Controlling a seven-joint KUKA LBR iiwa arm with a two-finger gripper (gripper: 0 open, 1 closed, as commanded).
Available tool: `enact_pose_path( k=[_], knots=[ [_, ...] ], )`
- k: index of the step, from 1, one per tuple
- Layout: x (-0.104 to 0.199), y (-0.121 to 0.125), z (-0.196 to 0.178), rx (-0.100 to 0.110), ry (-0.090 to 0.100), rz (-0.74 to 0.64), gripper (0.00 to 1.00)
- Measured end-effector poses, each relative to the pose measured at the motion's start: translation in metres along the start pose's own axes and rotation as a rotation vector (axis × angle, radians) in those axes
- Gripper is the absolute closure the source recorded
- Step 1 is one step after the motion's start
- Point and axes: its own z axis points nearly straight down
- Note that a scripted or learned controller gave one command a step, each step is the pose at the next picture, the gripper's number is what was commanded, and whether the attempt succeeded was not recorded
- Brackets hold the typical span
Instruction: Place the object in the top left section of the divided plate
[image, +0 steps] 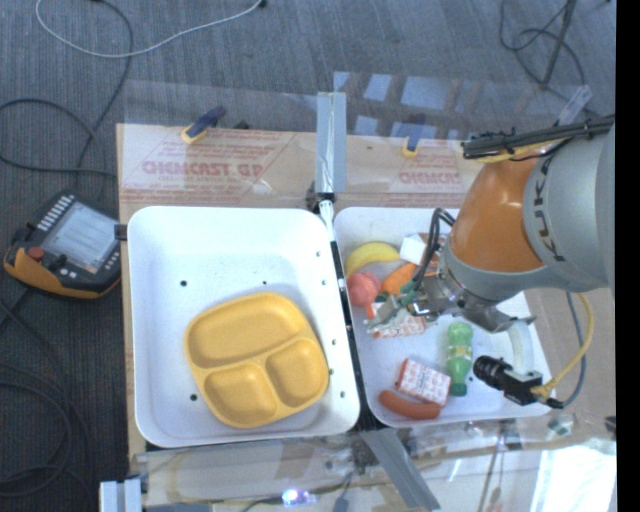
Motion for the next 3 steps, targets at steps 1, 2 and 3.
enact_pose_path(
  k=[1,2,3],
  knots=[
    [0.089,-0.008,-0.021,-0.006,0.004,-0.116,1.0],
    [0.089,0.003,-0.046,0.0,0.001,0.12,1.0],
    [0.089,0.003,-0.046,0.0,0.001,0.121,0.0]
  ],
)
